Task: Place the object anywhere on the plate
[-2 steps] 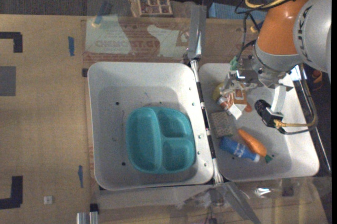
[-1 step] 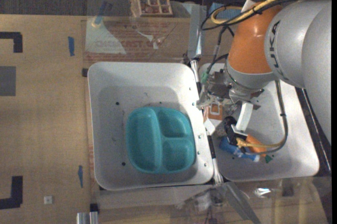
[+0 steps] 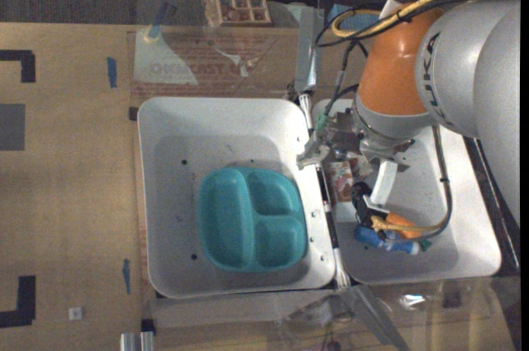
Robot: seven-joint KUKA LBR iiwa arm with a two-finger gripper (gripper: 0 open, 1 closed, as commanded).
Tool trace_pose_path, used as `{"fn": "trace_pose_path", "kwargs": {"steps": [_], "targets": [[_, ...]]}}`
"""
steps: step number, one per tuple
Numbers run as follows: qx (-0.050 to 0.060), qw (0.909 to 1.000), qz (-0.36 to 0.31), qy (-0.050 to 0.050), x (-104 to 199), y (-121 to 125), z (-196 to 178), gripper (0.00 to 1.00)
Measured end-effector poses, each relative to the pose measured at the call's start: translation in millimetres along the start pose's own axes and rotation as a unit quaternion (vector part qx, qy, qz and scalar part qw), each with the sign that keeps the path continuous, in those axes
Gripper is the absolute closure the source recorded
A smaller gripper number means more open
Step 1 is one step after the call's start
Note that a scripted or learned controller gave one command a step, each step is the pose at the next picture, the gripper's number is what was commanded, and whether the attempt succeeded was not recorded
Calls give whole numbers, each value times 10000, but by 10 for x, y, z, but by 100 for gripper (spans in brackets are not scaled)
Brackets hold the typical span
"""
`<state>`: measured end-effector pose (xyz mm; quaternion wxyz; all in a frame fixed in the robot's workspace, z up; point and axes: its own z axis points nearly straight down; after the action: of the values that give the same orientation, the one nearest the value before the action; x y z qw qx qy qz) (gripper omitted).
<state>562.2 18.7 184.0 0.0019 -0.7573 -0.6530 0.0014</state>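
A teal plate (image 3: 248, 219) with 3 compartments is seen in the left bin (image 3: 165, 135) on the table (image 3: 66, 176); the tool (image 3: 324, 144) is held over the right bin (image 3: 471, 250) at its left wall, and whether it is open or closed cannot be told; a small brown packet (image 3: 340, 176) and a blue and orange object (image 3: 387, 237) are seen in that right bin, apart from the plate.

A teal divided plate (image 3: 248, 219) lies in the left bin (image 3: 165, 135), near its right wall; the grey arm (image 3: 446, 52) reaches over the right bin (image 3: 471, 250), its gripper (image 3: 329, 144) by the shared wall; just beside it lies a small reddish packet (image 3: 340, 176), perhaps a card; nearer the front, a blue tube (image 3: 387, 241) touches an orange piece (image 3: 398, 220).
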Motion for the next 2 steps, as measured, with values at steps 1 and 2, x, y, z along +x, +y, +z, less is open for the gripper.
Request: {"fn": "trace_pose_path", "kwargs": {"steps": [1, 2], "targets": [[-4, 10000, 3, 0, -3, 6, -96, 100], [-39, 9869, -1612, -8, 322, 200, -107, 100]]}}
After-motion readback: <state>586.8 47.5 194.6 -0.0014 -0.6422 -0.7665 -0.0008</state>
